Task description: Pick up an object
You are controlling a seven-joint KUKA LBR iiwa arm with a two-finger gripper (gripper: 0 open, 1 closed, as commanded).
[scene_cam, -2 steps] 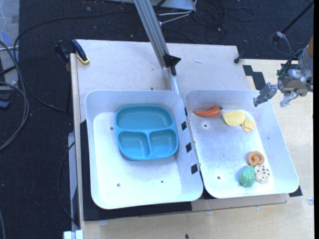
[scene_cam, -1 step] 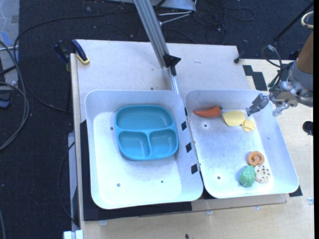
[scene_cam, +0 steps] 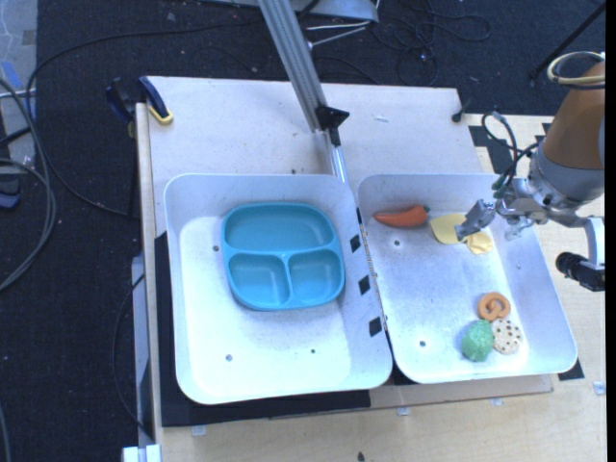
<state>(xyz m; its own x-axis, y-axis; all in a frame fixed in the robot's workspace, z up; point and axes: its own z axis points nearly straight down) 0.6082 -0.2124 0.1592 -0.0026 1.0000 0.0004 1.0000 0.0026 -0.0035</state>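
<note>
Camera view: the gripper [scene_cam: 478, 221] hangs low over the far part of the right white bin [scene_cam: 539, 287], directly above the pale yellow flat pieces [scene_cam: 449, 228], which spread leftward from it. Whether it is spread or pinching, I cannot tell. An orange carrot-shaped toy [scene_cam: 401, 217] lies just left of those pieces, long axis running left-right.

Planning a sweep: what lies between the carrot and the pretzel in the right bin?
Only bare white bin floor between carrot and pretzel, per the camera view.
</note>
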